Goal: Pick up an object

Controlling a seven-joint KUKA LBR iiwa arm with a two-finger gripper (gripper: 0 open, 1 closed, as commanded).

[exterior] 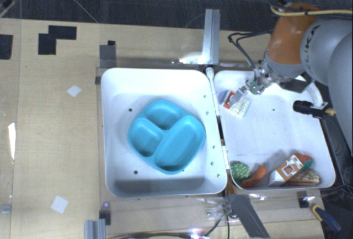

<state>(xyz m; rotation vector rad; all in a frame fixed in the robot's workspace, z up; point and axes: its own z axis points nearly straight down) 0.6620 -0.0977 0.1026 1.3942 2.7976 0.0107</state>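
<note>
My gripper (255, 86) hangs over the far left part of the right bin (276, 133), under the arm's orange band. Just to its lower left a small white and red packet (235, 102) lies or hangs close to the bin's dividing wall; I cannot tell whether the gripper touches it. Along the near edge of the right bin sit a green knobbly item (239, 169), an orange carrot-like piece (255, 175), an orange and white box (291, 166) and a tan bread-like piece (305, 179).
The left bin (118, 94) holds a blue divided plate (165, 136) in its middle. A metal post (212, 33) stands behind the wall between the bins. Cables (242, 47) loop beside the arm at the back right.
</note>
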